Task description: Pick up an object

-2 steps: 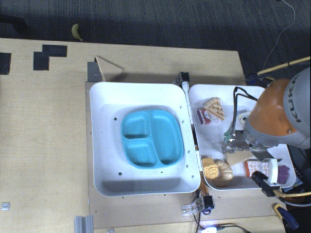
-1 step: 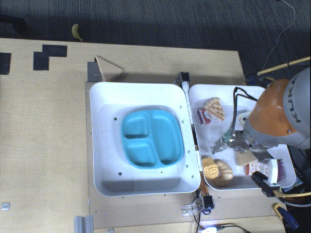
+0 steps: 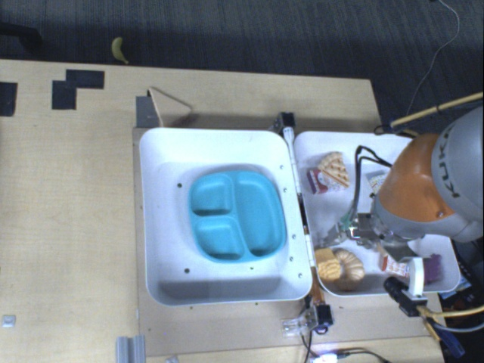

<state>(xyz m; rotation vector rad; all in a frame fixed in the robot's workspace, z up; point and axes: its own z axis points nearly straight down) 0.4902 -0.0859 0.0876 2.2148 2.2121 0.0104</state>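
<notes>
I'm looking down on the bench (image 3: 68, 225), pale wood, with dark carpet (image 3: 227, 21) beyond its far edge. Two black patches of tape (image 3: 76, 88) sit at its far left, and a small yellow thing (image 3: 119, 49) lies on the carpet past them.

Two white bins stand side by side. The left bin (image 3: 162, 278) is the bigger one in my view, and it carries a blue tray (image 3: 236, 215) with three compartments, lying flat near its middle. The right bin (image 3: 310, 146) touches it along a shared rim.

The arm (image 3: 423, 184) comes in from the right and hangs over the right bin, its orange band and grey body covering much of that bin's right half. A black cable (image 3: 363, 161) loops off it.

The hand (image 3: 349, 231) sits low over the middle of the right bin. From up here I cannot tell how its tips stand, spread or pressed together, and I see nothing between them.

As for things to pick: a bread roll (image 3: 340, 266) lies in the near left corner of the right bin, just below the hand. A waffle-like piece (image 3: 333, 166) lies toward the far side, with a red packet (image 3: 315, 181) touching it. A white bottle with a red label (image 3: 404, 266) lies on its side near the front right, beside a purple item (image 3: 432, 268), both partly hidden by the arm.
</notes>
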